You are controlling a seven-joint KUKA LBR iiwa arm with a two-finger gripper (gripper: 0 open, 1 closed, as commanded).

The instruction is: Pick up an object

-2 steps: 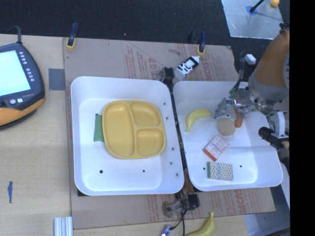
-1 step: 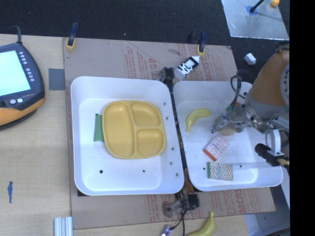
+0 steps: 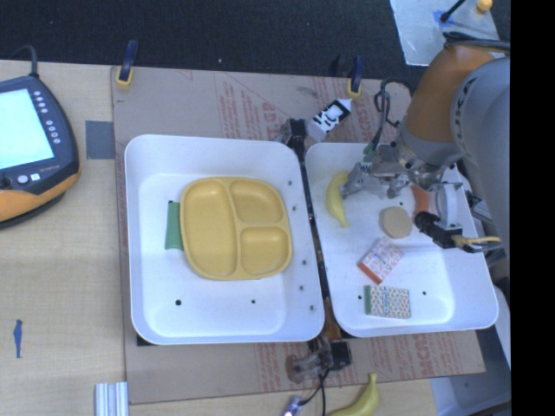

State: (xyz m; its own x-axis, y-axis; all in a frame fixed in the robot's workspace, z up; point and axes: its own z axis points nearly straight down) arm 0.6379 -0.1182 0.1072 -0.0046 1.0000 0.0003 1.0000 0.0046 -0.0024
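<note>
green thing point(image 3: 173, 225) — mostly hidden under yellow tray point(image 3: 234, 228)

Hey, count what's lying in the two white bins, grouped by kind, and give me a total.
Yellow divided tray: 1
Green flat piece at the tray's edge: 1
Banana: 1
Round tan disc: 1
Packet: 2, one red and white, one green and white
Orange sliver near the disc: too hidden to count
Total: 6
</note>
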